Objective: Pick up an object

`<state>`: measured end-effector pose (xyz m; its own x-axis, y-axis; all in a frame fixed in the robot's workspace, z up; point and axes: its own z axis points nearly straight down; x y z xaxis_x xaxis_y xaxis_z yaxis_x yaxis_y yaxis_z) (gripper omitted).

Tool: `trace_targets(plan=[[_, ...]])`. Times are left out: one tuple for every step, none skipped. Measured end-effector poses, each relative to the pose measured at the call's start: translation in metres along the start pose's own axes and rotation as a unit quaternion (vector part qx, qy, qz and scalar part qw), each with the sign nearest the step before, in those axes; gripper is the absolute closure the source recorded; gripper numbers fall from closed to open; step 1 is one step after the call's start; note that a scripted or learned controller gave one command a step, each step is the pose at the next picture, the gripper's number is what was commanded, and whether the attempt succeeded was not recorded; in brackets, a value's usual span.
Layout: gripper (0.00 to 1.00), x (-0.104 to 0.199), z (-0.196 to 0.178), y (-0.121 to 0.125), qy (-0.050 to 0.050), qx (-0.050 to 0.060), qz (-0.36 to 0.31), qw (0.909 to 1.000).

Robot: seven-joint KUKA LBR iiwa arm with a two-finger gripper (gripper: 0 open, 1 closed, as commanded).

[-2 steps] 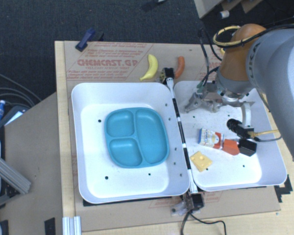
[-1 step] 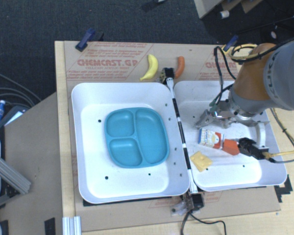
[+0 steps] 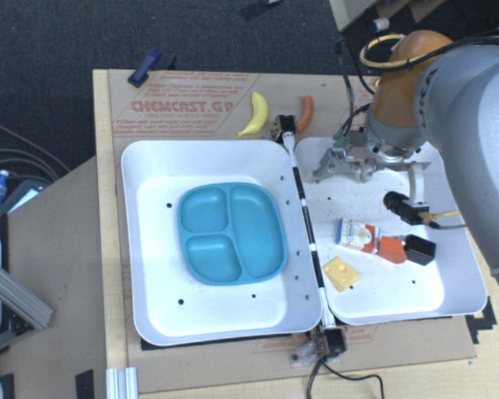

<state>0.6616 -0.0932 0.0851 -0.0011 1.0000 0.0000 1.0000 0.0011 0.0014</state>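
The gripper (image 3: pixel 343 173) hangs at the upper end of the right bin (image 3: pixel 449 283), jaws spread, empty. Likely the best target: the yellow wedge (image 3: pixel 343 273), lower in that bin, apart from the carton (image 3: pixel 355 233).

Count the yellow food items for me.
2: a banana on the bench behind the left bin, a cheese wedge in the right bin's front. The arm may hide others.

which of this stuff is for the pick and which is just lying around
For the job: hand; yellow wedge; small carton; black block.
Probably just lying about: banana; blue clip; blue divided plate.
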Motion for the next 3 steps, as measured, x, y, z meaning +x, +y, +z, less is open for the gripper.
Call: trace_targets(plan=[[0.0, -0.027, 0.001, -0.097, 0.0, 0.002, 0.001, 1.0], [0.0, -0.013, 0.0, -0.018, 0.0, 0.0, 0.0, 1.0], [0.0, -0.058, 0.001, -0.111, 0.0, 0.002, 0.001, 1.0]])
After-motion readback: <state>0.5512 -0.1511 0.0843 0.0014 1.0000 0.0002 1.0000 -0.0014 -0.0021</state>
